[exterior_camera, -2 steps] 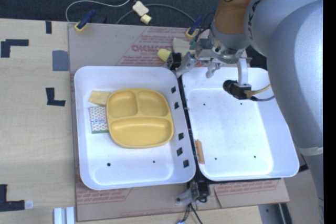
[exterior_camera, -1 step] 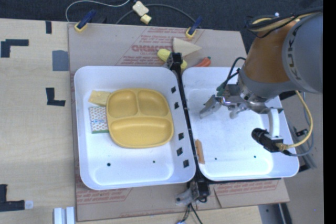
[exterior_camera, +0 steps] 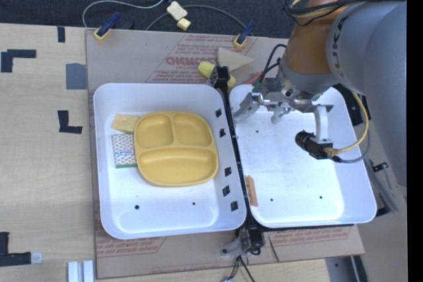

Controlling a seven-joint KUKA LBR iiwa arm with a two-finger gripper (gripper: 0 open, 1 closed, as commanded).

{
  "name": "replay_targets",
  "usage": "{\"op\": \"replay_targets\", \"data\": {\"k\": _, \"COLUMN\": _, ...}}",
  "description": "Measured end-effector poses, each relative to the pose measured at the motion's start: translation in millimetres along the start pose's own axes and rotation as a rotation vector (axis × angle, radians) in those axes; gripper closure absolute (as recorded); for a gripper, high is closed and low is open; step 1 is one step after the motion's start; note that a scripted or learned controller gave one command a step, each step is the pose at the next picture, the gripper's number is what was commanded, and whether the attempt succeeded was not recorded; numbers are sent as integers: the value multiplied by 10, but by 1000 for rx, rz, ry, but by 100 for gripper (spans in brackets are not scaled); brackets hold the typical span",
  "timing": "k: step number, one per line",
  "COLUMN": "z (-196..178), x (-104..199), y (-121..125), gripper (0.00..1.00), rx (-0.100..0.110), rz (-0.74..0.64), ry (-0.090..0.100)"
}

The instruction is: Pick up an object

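Note:
In the left bin (exterior_camera: pixel 112 208) lies a yellow divided plate (exterior_camera: pixel 175 147). Beside it on the left are a pale yellow flat piece (exterior_camera: pixel 124 122) and a small patterned block with a green edge (exterior_camera: pixel 123 150). A thin orange stick (exterior_camera: pixel 251 189) rests against the left wall of the right bin (exterior_camera: pixel 310 208). My gripper (exterior_camera: pixel 260 110) hangs over the upper left part of the right bin, close to the divider. Its fingers (exterior_camera: pixel 242 107) are spread open with nothing between them, well apart from the stick and from the plate.
Black clips (exterior_camera: pixel 228 172) run along the divider between the bins. Behind the bins on the cardboard sit a yellow item (exterior_camera: pixel 207 68) and a tan wedge (exterior_camera: pixel 235 59). Two blue-and-yellow clamps (exterior_camera: pixel 106 27) hold the board's far edge. A yellow cable (exterior_camera: pixel 357 135) loops off the wrist.

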State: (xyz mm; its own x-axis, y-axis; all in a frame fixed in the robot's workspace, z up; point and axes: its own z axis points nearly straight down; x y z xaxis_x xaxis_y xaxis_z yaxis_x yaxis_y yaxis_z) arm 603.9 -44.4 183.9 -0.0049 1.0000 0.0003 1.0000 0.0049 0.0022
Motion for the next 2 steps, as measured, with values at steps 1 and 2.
{"op": "replay_targets", "data": {"k": 1, "z": -1, "x": -355, "y": 566, "gripper": 0, "rx": -1, "rz": 4, "ry": -2}}
{"op": "replay_targets", "data": {"k": 2, "z": -46, "x": -1898, "y": 618, "gripper": 0, "rx": 1, "rz": 15, "ry": -7}}
